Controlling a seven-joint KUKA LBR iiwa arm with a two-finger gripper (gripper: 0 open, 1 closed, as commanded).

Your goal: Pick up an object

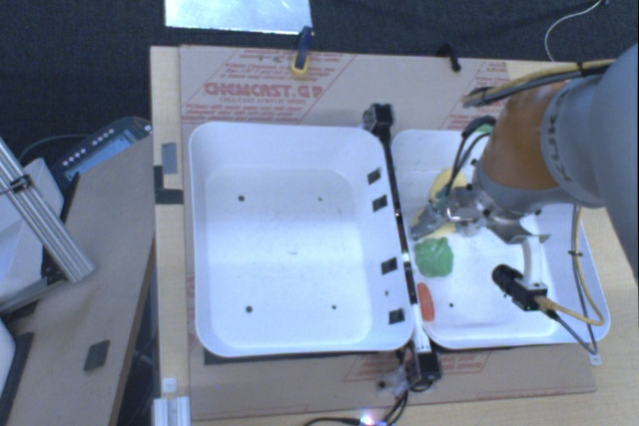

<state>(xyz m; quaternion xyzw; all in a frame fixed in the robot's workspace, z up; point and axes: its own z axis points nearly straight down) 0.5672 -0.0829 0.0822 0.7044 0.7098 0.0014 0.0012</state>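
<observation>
In the right bin (559, 324) lie a green lumpy object (434, 257), a yellow object (443, 185) partly hidden by the arm, and a small orange-red object (426, 302) near the bin's left wall. My gripper (439, 219) hangs low over the bin's left part, just above the green object and next to the yellow one. Nothing visibly sits between the fingers.
The left bin (215, 155) lies beside the right one, a black-clipped divider (391, 214) between them. Cables run along the right bin's right side. A yellow clip (300, 65) sits on the cardboard behind the bins.
</observation>
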